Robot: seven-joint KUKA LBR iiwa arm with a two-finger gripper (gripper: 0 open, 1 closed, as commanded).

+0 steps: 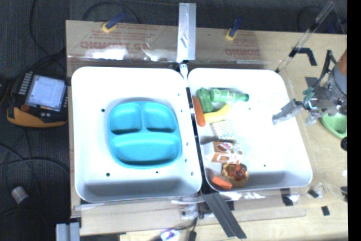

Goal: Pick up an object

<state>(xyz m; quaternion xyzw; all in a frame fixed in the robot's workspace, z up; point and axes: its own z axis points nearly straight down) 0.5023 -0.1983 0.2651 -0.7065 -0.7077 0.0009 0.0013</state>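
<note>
1. Camera view, layout. The landmark is the central divider [189, 115] between the two shallow white plastic bins. To its left, in the left bin [84, 121], lies a turquoise three-compartment plastic tray [145, 132]. Hard against its right side, in the right bin [282, 138], candidate objects form a column: a green plastic bottle [221, 96], a yellow piece [217, 113], an orange carrot-shaped toy [198, 112], small printed packets [224, 139] and a dark red cluster [234, 173].

2. Camera view, end effector. The grey two-finger gripper [285, 113] hangs far right of the divider, over the right bin's rim, well apart from every object. Nothing lies between its fingers; whether they are spread or closed cannot be told.

3. Risks. The objects crowd the divider wall and touch one another; a descent there would likely strike the wall or pinch two items.

4. Unclear. The arm is cut off at the edge; packet printing is unreadable.
</note>
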